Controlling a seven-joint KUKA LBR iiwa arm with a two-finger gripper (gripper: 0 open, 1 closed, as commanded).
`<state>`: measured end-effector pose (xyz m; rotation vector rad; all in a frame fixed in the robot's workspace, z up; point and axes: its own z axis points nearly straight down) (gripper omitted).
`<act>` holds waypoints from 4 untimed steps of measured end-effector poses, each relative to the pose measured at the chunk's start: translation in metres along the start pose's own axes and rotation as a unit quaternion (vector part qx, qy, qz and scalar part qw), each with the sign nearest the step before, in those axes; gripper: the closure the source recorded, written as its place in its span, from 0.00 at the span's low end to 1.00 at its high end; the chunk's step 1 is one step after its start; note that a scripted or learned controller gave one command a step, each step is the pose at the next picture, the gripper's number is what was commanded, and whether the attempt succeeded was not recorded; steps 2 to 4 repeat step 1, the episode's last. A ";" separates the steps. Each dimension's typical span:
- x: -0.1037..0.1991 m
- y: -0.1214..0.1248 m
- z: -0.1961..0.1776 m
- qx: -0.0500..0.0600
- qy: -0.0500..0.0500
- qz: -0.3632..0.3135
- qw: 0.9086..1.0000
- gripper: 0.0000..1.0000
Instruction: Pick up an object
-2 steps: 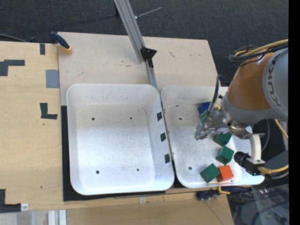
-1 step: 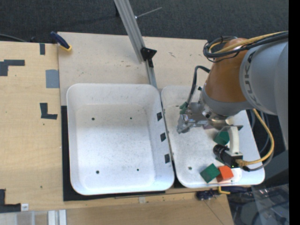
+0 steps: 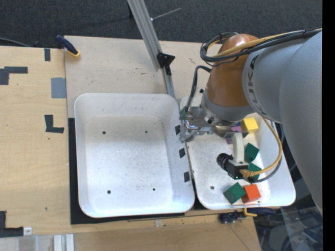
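So the arm (image 3: 282, 77) comes in from the right of the frame. Its wrist, the part with the orange band (image 3: 230, 82), hangs over the upper end of the bin at lower right (image 3: 207, 171). My guess is it's parked there because that bin is where all the pickable stuff sits.

Can't tell what the jaws are doing. The wrist sits right on top of them from this angle, so I can't see whether they're spread or closed, or whether they've got anything. I wouldn't call anything grabbed.

What's in that bin:
- a yellow block (image 3: 250, 123) near the bin's top edge, right by the wrist
- a green block (image 3: 252, 151) just below it, toward the bin's right side
- a second green block (image 3: 235, 193) near the bottom edge
- an orange block (image 3: 252, 192) just beside that second green one, looks like they touch

All four seem to be lying on the bin floor, and any of them would do for the task. The yellow block and the upper green block are closest to the wrist, so I'd bet on one of those being the target. That's only a hunch though.

The big bin in the middle of the frame (image 3: 125, 145) shows bare white floor with dark specks and a few small dots. Both bins sit side by side on a black mat (image 3: 73, 192) on the wooden tabletop (image 3: 31, 156), with their rims pretty much touching. I'd say they're kept that close so the arm can reach both.
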<state>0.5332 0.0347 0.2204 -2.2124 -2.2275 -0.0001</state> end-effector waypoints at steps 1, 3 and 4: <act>0.052 0.000 0.001 0.001 0.000 0.000 1.000 1.00; 0.052 0.000 0.001 0.001 0.000 0.000 1.000 1.00; 0.052 0.000 0.001 0.001 0.000 0.000 1.000 1.00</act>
